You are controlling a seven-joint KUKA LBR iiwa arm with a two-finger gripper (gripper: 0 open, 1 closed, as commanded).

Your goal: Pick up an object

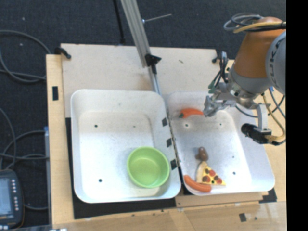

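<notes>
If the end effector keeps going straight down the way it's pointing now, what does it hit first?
Probably the small orange carrot-shaped toy lying near the far wall of the right-hand shallow white bin. The end effector hangs just beside the toy's right end, so it might instead meet the bin floor; depth is unclear from above.

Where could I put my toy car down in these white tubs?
Left bin: bare everywhere except its near right corner, where the green bowl sits. Right bin: bare middle between the carrot and brown piece. Crowded near the pizza slice, sausage and gripper.
</notes>
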